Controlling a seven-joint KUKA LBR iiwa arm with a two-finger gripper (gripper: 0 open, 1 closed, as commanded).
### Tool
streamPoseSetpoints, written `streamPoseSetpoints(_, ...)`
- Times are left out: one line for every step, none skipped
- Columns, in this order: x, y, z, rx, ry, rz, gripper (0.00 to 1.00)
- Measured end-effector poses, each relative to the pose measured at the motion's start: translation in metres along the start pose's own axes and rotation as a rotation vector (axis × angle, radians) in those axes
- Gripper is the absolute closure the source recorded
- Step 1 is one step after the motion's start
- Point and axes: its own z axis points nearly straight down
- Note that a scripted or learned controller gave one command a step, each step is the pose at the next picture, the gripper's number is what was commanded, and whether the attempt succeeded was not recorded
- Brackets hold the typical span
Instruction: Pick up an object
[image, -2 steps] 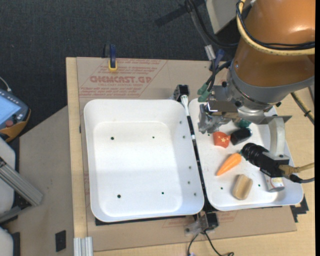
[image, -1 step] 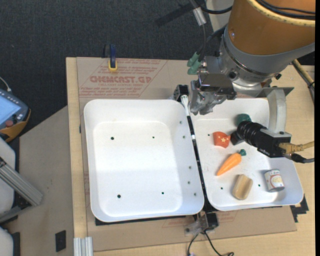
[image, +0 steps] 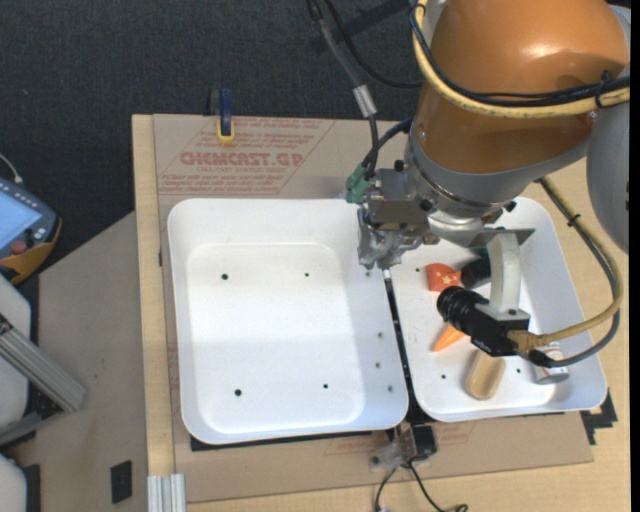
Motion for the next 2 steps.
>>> streamPoseSetpoints(-0.031, 0.001, 0.035, -0.003, 0.001, 0.004, 1.0)
streamPoseSetpoints(-0.024, 0.001, -0.089, -0.025, 0.007, -0.002, 1.0)
